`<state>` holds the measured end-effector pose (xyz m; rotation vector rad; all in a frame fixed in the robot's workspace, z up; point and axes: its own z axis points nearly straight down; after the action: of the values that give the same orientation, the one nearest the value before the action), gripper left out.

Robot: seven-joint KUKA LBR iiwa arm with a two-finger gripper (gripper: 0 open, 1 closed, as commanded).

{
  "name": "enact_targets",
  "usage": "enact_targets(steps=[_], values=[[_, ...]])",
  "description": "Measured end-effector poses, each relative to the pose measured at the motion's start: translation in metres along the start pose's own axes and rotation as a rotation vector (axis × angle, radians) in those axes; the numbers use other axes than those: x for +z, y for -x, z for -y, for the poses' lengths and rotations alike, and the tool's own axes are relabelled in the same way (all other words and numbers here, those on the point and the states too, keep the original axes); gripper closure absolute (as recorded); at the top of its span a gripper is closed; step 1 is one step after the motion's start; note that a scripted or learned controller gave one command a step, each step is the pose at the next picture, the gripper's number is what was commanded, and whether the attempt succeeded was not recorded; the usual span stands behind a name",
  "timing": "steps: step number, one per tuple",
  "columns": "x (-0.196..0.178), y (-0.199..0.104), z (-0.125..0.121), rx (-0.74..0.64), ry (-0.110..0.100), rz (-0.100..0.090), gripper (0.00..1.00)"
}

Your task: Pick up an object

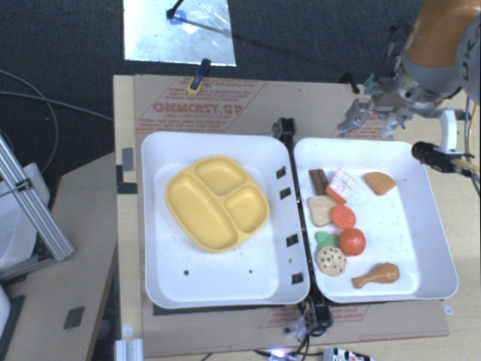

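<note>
Two fingers of the gripper (373, 119) are spread (nothing between them) above the right bin (421, 224) far rim.

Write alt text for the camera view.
Toy foods, among them a tomato, cookie and drumstick, lie in the right bin. The pincer hovers above that bin's far edge. A yellow divided plate sits in the left bin.

Cut off by the upper right corner of the frame: most of the arm (443, 28). Too blurred to read: the gripper (373, 121) fingers. Half hidden under the red-and-white packet (342, 184): a brown bar (318, 180). Mostly covered by the cookie (331, 259): a green piece (325, 239).
</note>
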<state>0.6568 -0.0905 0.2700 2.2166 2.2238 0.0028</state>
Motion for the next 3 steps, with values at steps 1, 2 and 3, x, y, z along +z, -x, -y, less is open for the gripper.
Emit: enact_targets(steps=[1, 2, 3], values=[[0.126, 0.064, 0.011, 0.007, -0.007, 0.001, 0.0], [0.097, 0.038, 0.107, 0.004, -0.007, -0.002, 0.0], [0.189, 0.011, 0.061, -0.003, 0.001, -0.001, 0.0]])
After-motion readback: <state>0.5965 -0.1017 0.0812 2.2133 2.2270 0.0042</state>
